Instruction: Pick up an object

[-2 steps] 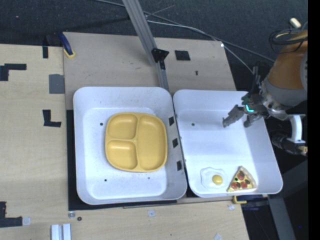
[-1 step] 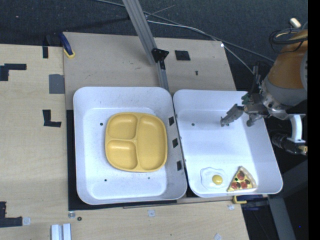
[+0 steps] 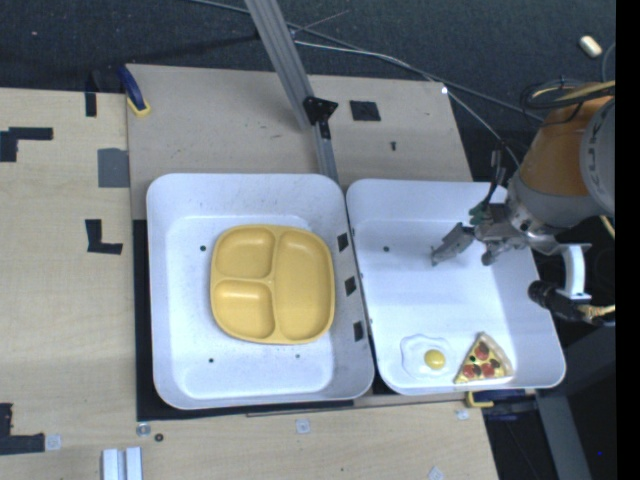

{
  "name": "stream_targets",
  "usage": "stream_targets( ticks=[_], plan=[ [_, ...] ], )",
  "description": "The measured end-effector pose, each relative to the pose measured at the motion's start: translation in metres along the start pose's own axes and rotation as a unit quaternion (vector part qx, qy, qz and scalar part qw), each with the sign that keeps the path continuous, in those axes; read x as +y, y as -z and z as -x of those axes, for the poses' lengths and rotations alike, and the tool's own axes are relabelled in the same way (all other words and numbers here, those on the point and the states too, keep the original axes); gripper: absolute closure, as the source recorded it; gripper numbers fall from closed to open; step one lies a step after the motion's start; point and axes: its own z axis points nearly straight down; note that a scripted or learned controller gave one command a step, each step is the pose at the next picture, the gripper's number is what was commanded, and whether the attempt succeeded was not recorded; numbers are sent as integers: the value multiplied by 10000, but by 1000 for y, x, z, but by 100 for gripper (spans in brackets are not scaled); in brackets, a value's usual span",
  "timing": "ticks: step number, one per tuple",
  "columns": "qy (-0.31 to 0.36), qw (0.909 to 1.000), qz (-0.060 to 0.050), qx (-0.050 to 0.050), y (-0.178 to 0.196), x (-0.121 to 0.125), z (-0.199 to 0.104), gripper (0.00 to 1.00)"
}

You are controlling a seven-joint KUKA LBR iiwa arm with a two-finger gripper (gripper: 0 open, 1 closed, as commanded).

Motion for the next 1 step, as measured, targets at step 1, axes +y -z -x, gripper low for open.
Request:
stream_targets(
  ticks=[1],
  plan=[
    [6,10000,6,0,-59,1,-10,0]
  ],
)
